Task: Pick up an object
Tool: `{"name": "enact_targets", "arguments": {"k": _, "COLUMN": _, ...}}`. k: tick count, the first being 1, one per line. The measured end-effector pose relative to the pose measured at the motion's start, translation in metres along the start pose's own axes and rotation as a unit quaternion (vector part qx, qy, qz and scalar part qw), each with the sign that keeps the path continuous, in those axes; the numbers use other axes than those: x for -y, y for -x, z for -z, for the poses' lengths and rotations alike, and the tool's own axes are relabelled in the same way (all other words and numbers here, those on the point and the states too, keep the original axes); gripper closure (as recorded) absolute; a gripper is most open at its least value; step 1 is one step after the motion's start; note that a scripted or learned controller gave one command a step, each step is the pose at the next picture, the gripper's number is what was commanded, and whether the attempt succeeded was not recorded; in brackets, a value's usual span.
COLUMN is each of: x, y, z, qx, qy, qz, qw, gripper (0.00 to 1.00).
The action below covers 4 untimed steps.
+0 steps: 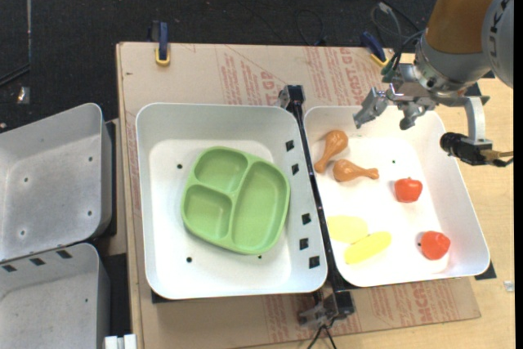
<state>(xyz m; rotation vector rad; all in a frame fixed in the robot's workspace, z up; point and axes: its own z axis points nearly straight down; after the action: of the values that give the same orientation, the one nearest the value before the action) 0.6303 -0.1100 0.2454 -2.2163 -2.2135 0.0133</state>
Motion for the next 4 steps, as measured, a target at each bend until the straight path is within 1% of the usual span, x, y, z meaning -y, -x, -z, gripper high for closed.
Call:
{"name": "enact_targets", "arguments": {"k": 1, "x": -0.002, "y": 0.0, "z": 0.008, "qx": 0.001, "qy": 0.006, "qz": 0.001, "qw": 1.0, "gripper": 0.0}}
{"name": "enact_targets", "arguments": {"k": 2, "x": 0.0, "y": -0.003, "z": -0.056, "qx": 0.0, "qy": 0.003, "qz": 0.0, "qw": 1.0, "gripper": 0.0}}
{"name": "enact_targets", "arguments": {"k": 3, "x": 0.0, "y": -0.008, "z": -0.101, "qx": 0.0, "qy": 0.004, "qz": 0.001, "qw": 1.0, "gripper": 0.0}}
{"name": "enact_targets", "arguments": {"k": 4, "x": -0.003, "y": -0.009, "z": -0.15, "qx": 0.0, "qy": 0.008, "qz": 0.0, "qw": 1.0, "gripper": 0.0}}
